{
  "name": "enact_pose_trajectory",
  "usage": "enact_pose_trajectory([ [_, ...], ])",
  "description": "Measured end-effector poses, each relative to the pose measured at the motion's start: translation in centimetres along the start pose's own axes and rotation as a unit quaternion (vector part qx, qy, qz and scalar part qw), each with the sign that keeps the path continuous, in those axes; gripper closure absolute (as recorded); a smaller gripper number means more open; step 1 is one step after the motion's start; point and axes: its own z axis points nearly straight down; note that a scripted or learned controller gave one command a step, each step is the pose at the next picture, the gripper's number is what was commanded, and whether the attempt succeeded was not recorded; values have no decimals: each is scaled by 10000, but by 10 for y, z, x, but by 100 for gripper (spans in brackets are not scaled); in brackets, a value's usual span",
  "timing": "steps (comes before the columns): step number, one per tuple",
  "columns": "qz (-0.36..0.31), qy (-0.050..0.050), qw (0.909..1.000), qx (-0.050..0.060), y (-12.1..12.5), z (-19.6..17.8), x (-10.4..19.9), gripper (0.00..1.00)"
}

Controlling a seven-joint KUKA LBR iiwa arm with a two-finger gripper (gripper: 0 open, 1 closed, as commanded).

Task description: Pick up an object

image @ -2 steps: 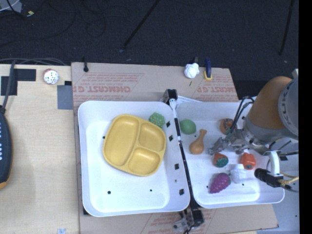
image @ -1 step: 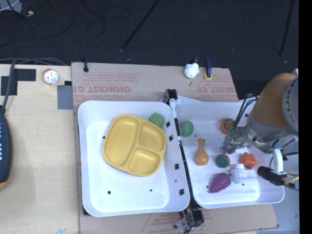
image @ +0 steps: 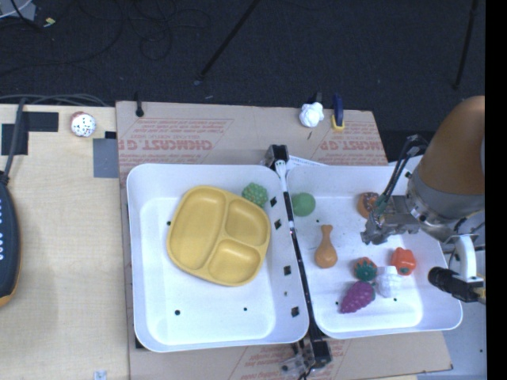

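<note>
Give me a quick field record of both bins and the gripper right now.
left bin: yellow divided plate, green bumpy toy at the plate's far edge
right bin: green ball, tan gourd, purple grapes, red pepper, small teal and red piece, white piece
gripper: low over the right bin, nothing seen between its fingers

The right bin (image: 444, 311) is crowded at mid-frame right: gourd (image: 325, 248), grapes (image: 357, 297) and pepper (image: 402, 260) lie close together. Bare floor stays open along its lower edge.
</note>
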Motion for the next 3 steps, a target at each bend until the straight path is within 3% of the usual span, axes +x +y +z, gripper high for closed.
enact_pose_trajectory([
  [1,-4,14,10000,65,-57,13,70,100],
  [2,-27,9,10000,-48,-51,-142,138,100],
  [3,-25,7,10000,-7,-52,-211,213,100],
])
